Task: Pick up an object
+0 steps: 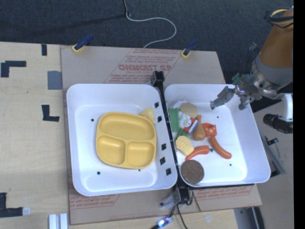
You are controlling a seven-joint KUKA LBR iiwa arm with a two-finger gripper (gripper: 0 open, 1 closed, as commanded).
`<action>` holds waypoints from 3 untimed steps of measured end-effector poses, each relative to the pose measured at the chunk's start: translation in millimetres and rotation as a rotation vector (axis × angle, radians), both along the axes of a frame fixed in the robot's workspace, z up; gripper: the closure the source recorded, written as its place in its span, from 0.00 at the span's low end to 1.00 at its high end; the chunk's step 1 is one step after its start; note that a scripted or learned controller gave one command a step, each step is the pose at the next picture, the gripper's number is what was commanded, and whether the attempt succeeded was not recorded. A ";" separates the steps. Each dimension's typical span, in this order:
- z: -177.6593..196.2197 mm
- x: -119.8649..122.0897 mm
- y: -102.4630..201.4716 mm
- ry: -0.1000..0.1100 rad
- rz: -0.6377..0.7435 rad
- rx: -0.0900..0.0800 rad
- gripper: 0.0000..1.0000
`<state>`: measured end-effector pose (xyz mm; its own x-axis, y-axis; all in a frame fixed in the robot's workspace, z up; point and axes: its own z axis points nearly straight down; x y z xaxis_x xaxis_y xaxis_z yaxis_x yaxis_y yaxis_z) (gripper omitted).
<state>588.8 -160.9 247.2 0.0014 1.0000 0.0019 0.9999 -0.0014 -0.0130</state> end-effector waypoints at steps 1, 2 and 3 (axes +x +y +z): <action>6.5 2.3 0.0 -0.012 0.003 -0.002 0.00; -38.7 4.1 -4.0 -0.007 0.003 -0.003 0.00; -101.3 -1.8 -8.5 -0.005 0.002 -0.001 0.00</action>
